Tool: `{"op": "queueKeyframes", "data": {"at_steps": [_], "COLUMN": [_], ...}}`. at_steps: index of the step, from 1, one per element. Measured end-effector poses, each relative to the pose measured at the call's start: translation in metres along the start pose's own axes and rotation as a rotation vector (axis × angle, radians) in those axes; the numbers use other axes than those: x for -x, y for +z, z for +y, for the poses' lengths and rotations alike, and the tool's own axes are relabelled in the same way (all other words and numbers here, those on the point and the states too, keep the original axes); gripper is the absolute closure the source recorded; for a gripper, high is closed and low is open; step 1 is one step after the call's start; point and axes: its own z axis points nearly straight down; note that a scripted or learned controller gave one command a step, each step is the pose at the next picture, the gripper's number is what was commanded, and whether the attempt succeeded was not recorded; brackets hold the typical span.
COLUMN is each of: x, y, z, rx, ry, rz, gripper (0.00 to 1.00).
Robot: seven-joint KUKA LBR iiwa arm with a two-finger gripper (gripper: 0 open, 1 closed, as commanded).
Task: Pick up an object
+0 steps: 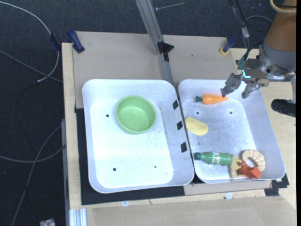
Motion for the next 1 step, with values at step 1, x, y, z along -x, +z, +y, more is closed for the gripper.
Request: {"op": "queueKeyframes", "data": {"at_steps": [1], "x": [0.0000], "y": [-0.0026], "z": [0.0008], "rx": [0.005], "ry": [0.000], "rz": [0.000], "gripper": [0.00]}}
